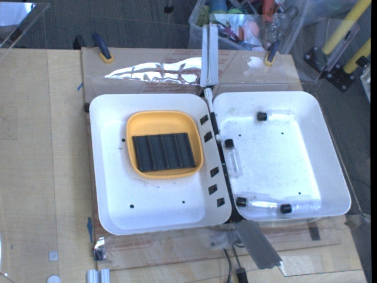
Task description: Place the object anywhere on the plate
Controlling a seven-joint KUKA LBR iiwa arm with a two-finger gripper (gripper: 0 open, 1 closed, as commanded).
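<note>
Wooden bench, two white bins side by side. A dark ridged block (164, 152) already lies flat on the yellow plate (136, 124) in the left bin (118, 214), its long axis running left to right across the view, bare rim all round. Clear capped tubes (265, 205) lie in the right bin (321, 158). Whether the gripper's jaws are open or closed cannot be told.

Pale wooden desk (41, 158) below, dark grey carpet floor (118, 10) beyond — a clear plastic tub (253, 10) of bright clutter at the back, yellow-and-black stand (344, 34) beside it.
</note>
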